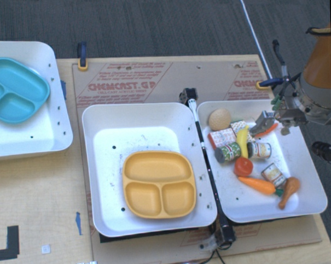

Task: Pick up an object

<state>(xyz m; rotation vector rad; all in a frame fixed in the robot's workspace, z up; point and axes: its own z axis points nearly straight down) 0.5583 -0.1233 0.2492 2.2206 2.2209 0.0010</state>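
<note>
Two shallow white bins sit side by side on the bench, and we see the left bin (pixel 101 159) holding a yellow divided plate (pixel 158 184) that lies flat toward its near side. We find the right bin (pixel 307 177) crowded with small play-food items: a round tan ball (pixel 219 118) at the far left corner, a red-and-white carton (pixel 222 136) just below it, a green-labelled can (pixel 228 152) lying on its side, a yellow banana (pixel 242 142) standing between the carton and a second small can (pixel 260 150), a red tomato (pixel 243 166) nearer to us, an orange carrot (pixel 257 185) lying at a slant below the tomato, a small boxed item (pixel 273 174) just beside the carrot's tip, and a brown drumstick (pixel 289 190) at the near right. We see the gripper (pixel 262 124) reaching in from the right over the far part of that bin, low among the items, with something thin and orange-red (pixel 271 128) just beside its tip; we cannot tell whether that piece is pinched or merely next to it. How the gripper is set we cannot tell either, since it is small and partly blurred. Beyond the bins, at the far left, a third white tray (pixel 56 128) carries a blue divided plate (pixel 16 89).
</note>
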